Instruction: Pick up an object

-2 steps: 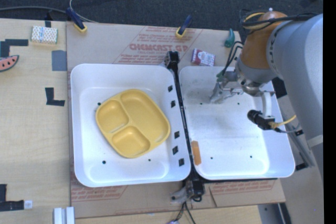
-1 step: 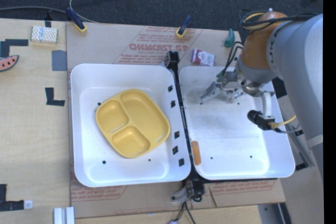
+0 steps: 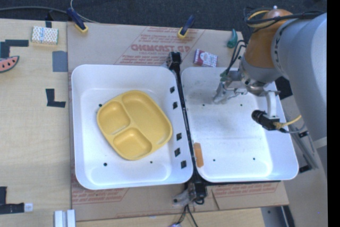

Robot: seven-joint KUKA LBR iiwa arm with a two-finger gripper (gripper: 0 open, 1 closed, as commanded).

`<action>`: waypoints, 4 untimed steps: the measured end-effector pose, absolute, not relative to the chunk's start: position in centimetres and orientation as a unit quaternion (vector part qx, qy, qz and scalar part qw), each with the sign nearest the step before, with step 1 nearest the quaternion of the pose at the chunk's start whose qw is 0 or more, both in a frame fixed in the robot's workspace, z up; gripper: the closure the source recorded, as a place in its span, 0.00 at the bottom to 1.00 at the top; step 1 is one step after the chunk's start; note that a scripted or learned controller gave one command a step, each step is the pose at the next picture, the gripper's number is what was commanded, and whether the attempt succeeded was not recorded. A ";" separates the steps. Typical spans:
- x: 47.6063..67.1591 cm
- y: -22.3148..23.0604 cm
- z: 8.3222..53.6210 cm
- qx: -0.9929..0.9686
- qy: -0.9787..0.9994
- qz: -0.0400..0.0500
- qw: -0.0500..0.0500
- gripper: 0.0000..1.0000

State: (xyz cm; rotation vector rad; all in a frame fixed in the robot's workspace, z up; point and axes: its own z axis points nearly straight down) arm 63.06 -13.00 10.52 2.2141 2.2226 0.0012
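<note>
While the grey arm point(image 3: 297, 56) leans over the right bin point(image 3: 239, 167), the yellow divided tray point(image 3: 134, 124) lies flat in the left bin point(image 3: 85, 167) — long axis running upper-left to lower-right. Tray sits well left of the gripper point(image 3: 227, 92), which hangs in the right bin's upper part; can't tell its state. Cardboard point(image 3: 154, 48) above reads "CHEMCAST GP". Small orange piece point(image 3: 198, 154) lies by the divider.
</note>
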 end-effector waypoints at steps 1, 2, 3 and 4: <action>63.1 -13.0 10.5 0.706 0.708 0.000 0.002 0.00; 63.0 -12.9 11.4 0.705 0.709 0.000 0.001 1.00; 63.0 -12.9 11.4 0.705 0.709 0.000 0.002 0.00; 63.0 -12.8 12.3 0.705 0.709 0.001 0.001 1.00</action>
